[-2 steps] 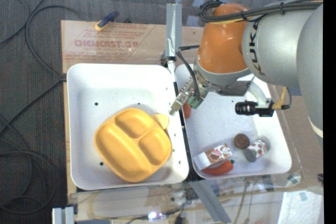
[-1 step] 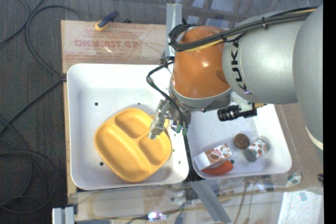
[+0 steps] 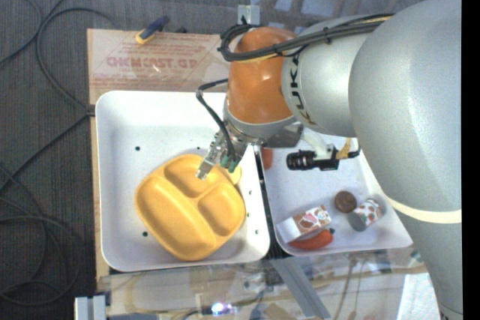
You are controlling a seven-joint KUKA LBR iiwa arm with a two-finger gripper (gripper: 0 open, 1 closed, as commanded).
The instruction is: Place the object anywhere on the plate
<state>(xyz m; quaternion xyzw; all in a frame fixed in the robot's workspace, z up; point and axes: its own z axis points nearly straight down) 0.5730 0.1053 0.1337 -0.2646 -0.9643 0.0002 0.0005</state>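
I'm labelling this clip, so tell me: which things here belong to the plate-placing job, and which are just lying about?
Part of the job:
- yellow divided plate in the left bin
- the hand, over the plate's upper edge

Lying about, in the right bin:
- red pepper-like item
- red-and-white packet
- brown round piece
- small can

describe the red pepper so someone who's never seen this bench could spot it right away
Look in the right-hand white bin, along its near edge. The red pepper lies there flat, just below a red-and-white wrapped packet. It is the only long, glossy, plain red thing; the neighbours are patterned or round.
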